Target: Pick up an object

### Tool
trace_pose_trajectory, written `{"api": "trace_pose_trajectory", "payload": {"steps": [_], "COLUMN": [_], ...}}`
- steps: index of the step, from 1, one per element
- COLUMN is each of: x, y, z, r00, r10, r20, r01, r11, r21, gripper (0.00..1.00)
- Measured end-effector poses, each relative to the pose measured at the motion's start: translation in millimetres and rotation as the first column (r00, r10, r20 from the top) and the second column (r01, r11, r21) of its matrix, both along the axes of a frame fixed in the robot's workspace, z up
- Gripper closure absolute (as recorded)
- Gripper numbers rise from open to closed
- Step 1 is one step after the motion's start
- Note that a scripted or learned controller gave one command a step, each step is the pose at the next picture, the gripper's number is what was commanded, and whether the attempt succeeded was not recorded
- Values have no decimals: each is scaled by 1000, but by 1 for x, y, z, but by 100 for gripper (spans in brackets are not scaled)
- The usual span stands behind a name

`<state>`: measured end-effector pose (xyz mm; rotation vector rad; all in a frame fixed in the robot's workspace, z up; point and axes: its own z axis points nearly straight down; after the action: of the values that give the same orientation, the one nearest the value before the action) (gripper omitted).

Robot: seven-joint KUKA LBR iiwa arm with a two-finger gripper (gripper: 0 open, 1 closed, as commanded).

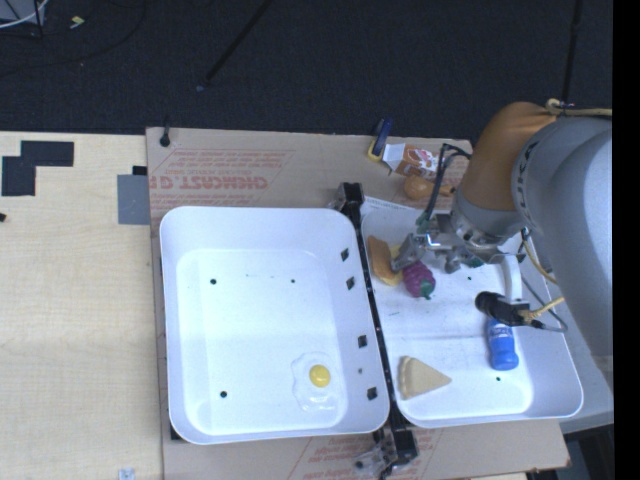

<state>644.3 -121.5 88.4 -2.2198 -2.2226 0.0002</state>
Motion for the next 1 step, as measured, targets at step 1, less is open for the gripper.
{"api": "trace_pose_trajectory", "payload": {"steps": [1], "x": [0], "y": [7], "z": [0], "r00": [1000], "r10": [0], "r20": [-1], "r01": [0], "r11": [1000], "r21": [-1], "gripper": [0]}}
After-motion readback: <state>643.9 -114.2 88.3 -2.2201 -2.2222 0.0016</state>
